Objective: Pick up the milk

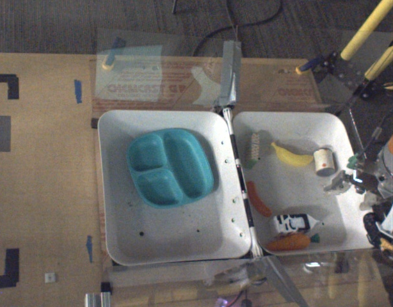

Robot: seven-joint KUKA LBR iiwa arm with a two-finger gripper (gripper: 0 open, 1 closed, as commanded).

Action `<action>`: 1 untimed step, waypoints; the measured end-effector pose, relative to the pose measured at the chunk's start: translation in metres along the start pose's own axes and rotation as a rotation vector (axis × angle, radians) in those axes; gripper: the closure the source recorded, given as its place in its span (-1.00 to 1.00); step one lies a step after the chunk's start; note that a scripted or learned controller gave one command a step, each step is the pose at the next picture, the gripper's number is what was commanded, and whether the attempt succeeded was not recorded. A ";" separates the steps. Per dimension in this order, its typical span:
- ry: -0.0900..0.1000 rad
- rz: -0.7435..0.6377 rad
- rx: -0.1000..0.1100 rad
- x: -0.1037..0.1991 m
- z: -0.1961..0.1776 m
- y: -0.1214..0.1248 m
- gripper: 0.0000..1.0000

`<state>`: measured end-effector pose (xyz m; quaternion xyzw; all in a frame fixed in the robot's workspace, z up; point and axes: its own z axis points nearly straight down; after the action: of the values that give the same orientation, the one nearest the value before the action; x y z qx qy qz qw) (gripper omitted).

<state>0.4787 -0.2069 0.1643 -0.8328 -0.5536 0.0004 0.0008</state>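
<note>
My fingers [342, 183] at the right bin's [299, 123] edge, state I cannot tell.
Milk [294, 222] lies near the front, just above the carrot [290, 242], apart from me.

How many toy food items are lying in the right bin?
6: corn cob by the divider, banana, small can, red chili, milk, carrot at the near wall. Nothing looks hidden.
</note>
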 end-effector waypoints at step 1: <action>0.000 0.300 -0.005 0.078 0.077 -0.021 -1.00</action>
<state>0.4900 -0.1266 0.0872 -0.9062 -0.4229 -0.0011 -0.0014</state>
